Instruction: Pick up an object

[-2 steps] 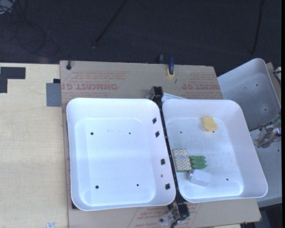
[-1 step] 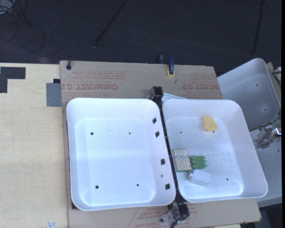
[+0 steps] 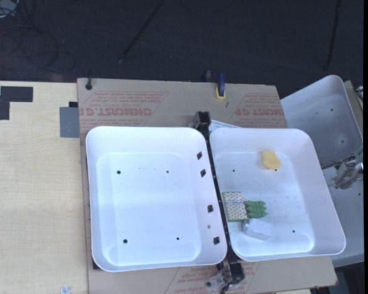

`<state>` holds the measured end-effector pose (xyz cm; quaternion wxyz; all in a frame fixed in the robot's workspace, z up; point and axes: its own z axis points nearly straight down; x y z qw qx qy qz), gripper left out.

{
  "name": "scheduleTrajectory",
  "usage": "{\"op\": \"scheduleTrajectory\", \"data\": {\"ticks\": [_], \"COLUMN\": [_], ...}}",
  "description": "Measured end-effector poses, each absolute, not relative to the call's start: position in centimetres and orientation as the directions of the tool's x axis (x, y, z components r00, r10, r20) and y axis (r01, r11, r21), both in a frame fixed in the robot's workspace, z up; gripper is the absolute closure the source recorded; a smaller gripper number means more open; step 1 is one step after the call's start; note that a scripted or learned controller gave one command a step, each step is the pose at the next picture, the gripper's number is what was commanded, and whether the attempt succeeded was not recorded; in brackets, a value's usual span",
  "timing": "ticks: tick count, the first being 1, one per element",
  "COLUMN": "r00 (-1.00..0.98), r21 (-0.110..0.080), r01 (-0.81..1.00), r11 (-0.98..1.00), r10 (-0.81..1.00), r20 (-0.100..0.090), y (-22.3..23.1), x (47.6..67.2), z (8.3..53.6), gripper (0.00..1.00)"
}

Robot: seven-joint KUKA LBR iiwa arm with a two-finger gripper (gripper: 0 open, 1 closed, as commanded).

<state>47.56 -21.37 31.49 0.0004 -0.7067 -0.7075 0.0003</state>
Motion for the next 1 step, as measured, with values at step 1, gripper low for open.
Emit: {"op": "scheduleTrajectory", "data": {"ticks": [1], "r00": [-0.001], "r21": [-0.001], "r01": [1.0], "r11": [0.001], "r10": [1.0], "r20": [0.0], "y": [-21.39], "x": [47.54], "z": [31.63], "gripper": [1.0]}}
